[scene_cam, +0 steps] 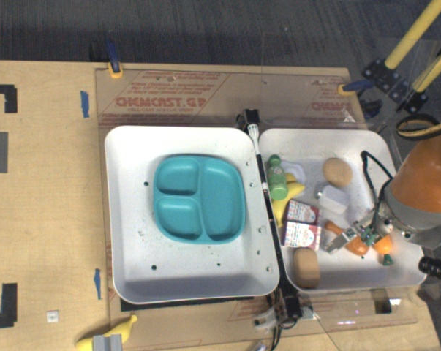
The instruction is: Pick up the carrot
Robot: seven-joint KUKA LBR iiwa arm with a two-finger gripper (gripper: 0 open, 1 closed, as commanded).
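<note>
The carrot (383, 248) is a small orange piece with a green end, lying near the front right corner of the right bin (366, 139). My gripper (354, 237) is low in that bin, just left of the carrot and partly over another orange bit (360, 246). Whether that bit belongs to the carrot is unclear. The arm's orange band (425, 178) rises above the bin's right wall.
The right bin also holds a green bottle (276, 180), a yellow banana (284, 207), small red-and-white cartons (302, 223), a tan potato (338, 172) and a brown bread roll (306, 266). The left bin (132, 254) holds a teal divided plate (200, 198).
</note>
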